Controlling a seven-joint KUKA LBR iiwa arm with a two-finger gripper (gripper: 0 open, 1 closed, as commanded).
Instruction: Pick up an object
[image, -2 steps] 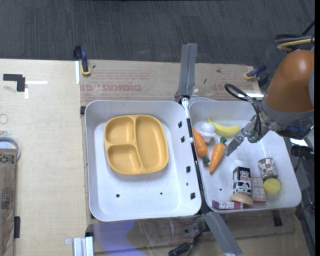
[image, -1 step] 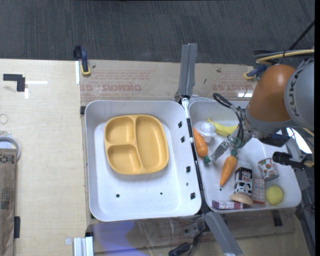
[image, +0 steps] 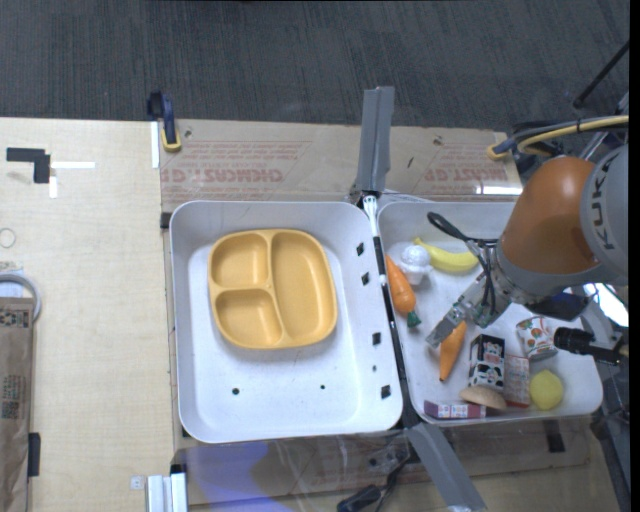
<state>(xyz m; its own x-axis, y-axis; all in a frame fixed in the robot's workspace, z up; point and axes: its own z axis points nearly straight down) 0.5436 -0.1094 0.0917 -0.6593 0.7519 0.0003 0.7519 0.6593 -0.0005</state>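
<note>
1. On the counter (image: 90, 330), which looks like pale wood, two shallow white plastic bins sit side by side with rounded corners.
2. The left bin (image: 290, 400) holds a mustard-yellow plate (image: 272, 288), smooth and matte, with three compartments and soft rounded edges.
3. The right bin (image: 590, 395) is the messy one. A curved yellow banana (image: 447, 258) lies near its back, with a small white roundish thing (image: 415, 257) just beside it.
4. Two carrots are in there: one stubby orange carrot (image: 401, 288) close to the divider, and a second slimmer carrot (image: 452, 349) lying tilted nearer the middle.
5. Near the front edge there's a little black-and-white carton (image: 487, 362), a round yellow lemon-ish ball (image: 546, 390), a small printed cup (image: 535, 337) and a flat bread-like piece (image: 484, 397).
6. The arm, grey with a glossy orange band (image: 556, 222), comes in from the right. Its tool (image: 450, 324) sits right at the top end of the slimmer carrot, seemingly touching it, but honestly I can't tell whether it's open or closed.
</note>
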